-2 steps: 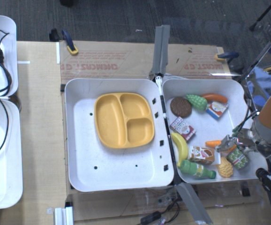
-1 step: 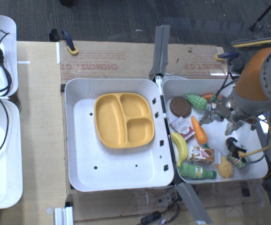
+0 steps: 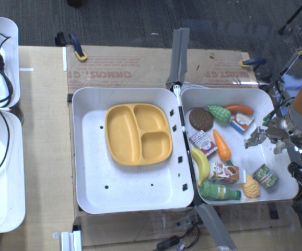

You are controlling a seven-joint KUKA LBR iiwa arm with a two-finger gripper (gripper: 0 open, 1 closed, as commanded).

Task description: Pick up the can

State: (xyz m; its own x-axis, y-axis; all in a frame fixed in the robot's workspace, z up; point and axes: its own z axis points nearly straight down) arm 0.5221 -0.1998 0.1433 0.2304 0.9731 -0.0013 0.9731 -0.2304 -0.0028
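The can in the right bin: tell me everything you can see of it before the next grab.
The can is small, with a green label bearing red and white patches and a pale rim. It lies tilted on its side on the right bin's floor, near the front right corner. It sits just right of the yellow corn piece, close to it or touching; I cannot tell. The tool is above it, apart from it.
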